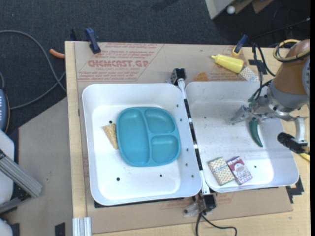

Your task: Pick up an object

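My gripper [248, 117] hangs low over the right bin [211, 100], near its right side. A curved green object [256, 132] lies or hangs directly under the gripper, its top end meeting the gripper body; whether it is gripped does not show. At the front of the same bin, a tan patterned packet [221, 171] and a red and white packet [240, 169] lie side by side. In the left bin [98, 102] sits a teal divided plate [147, 135], with a tan cracker-like piece [110, 133] tucked under its left edge.
A yellow bottle [227, 61] lies on the cardboard behind the right bin. Blue clamps [91, 39] hold the board's back edge. The ridge between the bins [189, 132] runs front to back. Cables hang by the arm at far right.
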